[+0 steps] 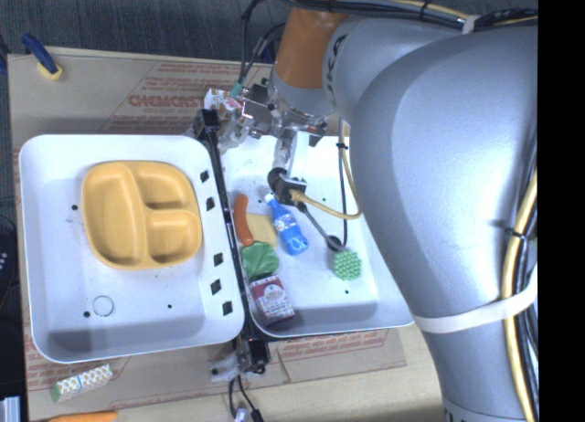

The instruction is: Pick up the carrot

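Observation:
The carrot (241, 217) is a slim orange piece lying lengthwise against the left wall of the right bin (366, 312), near that bin's middle. A pale yellow piece (262, 227) touches its right side and a green leafy item (258, 258) lies just below its lower end. My gripper (238, 119) hangs at the far left corner of the right bin, over the divide between the two bins. It sits well above and beyond the carrot's upper end, with nothing visibly in it.
A blue bottle (289, 232), a red-brown can (271, 301) and a green round brush (346, 266) with a dark handle share the right bin. The left bin (46, 320) holds a yellow divided plate (139, 213). My large grey arm covers the bench's right side.

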Controlling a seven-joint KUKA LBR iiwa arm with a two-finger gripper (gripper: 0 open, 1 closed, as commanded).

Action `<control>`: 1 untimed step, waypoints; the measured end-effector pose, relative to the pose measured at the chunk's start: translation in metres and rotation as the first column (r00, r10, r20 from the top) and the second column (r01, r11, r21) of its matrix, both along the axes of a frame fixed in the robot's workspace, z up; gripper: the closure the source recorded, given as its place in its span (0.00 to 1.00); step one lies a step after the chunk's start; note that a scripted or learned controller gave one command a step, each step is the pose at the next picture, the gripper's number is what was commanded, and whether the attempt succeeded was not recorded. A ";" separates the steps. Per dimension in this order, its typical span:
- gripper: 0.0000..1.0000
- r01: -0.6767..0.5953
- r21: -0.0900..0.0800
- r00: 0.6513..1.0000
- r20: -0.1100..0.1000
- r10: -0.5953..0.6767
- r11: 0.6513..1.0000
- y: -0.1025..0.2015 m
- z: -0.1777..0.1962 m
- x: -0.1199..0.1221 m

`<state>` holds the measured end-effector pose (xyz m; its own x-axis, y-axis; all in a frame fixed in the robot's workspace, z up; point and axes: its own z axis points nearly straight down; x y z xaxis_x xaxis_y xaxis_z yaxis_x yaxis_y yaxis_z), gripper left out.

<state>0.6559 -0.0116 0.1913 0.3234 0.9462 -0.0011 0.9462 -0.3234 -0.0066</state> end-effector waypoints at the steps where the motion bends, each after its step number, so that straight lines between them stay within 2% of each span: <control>1: 0.00 -0.023 0.000 1.000 0.001 0.023 1.000 0.034 0.000 -0.023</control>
